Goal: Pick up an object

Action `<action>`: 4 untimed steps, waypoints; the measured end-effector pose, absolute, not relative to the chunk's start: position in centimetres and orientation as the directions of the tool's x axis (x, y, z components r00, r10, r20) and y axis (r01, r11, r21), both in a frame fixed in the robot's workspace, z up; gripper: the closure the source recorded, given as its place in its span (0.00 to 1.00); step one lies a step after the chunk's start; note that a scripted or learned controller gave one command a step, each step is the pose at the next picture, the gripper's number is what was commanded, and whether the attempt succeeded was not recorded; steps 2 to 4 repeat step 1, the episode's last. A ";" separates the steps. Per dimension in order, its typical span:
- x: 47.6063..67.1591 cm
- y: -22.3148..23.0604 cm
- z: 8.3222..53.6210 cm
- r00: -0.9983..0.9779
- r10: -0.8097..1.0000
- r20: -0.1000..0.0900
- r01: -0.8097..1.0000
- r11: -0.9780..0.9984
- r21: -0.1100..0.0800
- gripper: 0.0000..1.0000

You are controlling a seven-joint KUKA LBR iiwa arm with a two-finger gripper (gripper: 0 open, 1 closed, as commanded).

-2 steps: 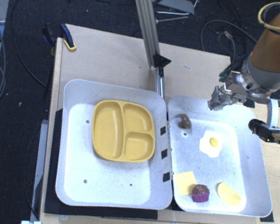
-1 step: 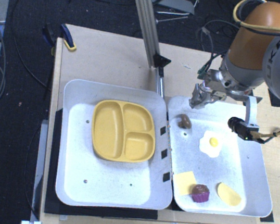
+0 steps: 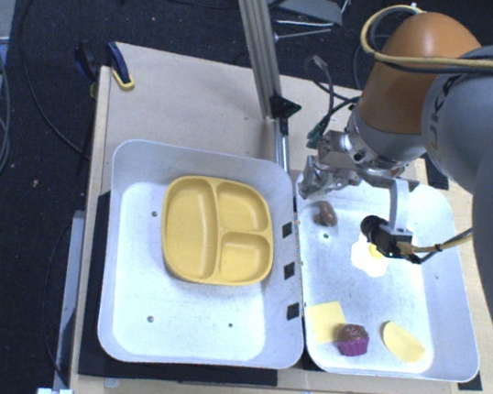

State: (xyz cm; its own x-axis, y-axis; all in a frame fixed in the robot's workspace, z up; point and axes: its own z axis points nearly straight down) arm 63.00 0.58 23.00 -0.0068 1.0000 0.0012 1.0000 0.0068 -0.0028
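Left bin (image 3: 190, 322) is sitting on the tabletop (image 3: 197, 100) and carrying just a yellow divided plate (image 3: 218, 231), nothing there being worked. Right bin (image 3: 444, 297) is holding the candidates. The claw (image 3: 316, 182) is hovering at that bin's upper-left corner, right by the wall the two bins share, with the arm reaching in from the right. Can't tell whether the claw is released or clenched, the wrist hardware is blocking the view; nothing is showing as grasped.

A small brown lump (image 3: 325, 215) is lying just beside and below the claw, looking like the nearest target. Further right and toward the front edge, a pale yellow piece (image 3: 368, 262), a yellow square (image 3: 324, 315), a purple lump (image 3: 353, 340) touching the square's corner, and a yellow oval (image 3: 403, 342) are all sitting loose on the bin floor.

My read: the arm is lining up for a grasp, pick not yet made. The next move is calling for a small shift over the brown lump, then a descent and a close, while staying clear of the bin wall.
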 end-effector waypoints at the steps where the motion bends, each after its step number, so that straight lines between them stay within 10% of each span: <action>1: 61.1 5.6 22.2 -0.008 1.000 0.001 1.000 0.008 -0.004 1.00; 4: 61.1 5.6 22.2 -0.008 1.000 0.001 1.000 0.008 -0.004 1.00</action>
